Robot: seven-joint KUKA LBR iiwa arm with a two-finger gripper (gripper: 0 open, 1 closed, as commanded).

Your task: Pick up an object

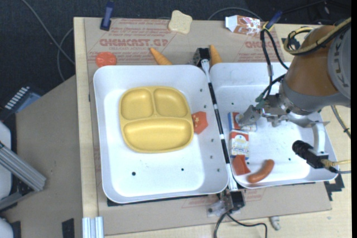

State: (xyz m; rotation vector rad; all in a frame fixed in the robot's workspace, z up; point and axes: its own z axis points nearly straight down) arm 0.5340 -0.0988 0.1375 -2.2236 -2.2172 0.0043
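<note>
Cardboard covers the desk (89, 175) under two smooth white bins. Right bin (312, 173): gripper (249, 118) low over a flat carton (240, 142), grip indiscernible; glossy sausage (260, 171) curves beside the front rim.

Arm (329, 69) cut off at right edge.

The bench (83, 120) is seen from one camera fixed above it, looking down at a slant. Both white bins, the left bin (106, 136) and the right bin (234, 78), are taken in whole from moderate distance. The arm (318, 72) is seen entering from the right edge.
</note>
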